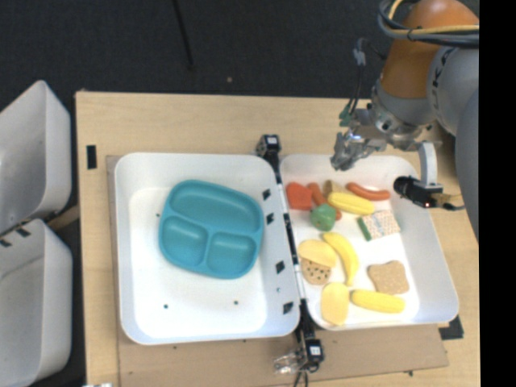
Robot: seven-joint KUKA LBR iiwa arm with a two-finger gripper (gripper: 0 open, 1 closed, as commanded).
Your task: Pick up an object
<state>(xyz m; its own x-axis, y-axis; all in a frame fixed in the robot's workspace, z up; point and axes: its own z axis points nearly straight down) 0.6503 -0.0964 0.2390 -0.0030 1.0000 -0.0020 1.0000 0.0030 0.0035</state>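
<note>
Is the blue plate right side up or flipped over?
Right side up: the blue plate shows its three hollow sections facing up.

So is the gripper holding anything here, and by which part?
Nothing is held: the gripper hangs above the right bin's far edge, with no object between its fingers.

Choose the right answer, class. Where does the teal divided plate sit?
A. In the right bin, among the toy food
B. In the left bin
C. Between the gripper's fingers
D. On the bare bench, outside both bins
B: the teal divided plate lies flat in the left bin, while the toy food fills the right bin.
</note>
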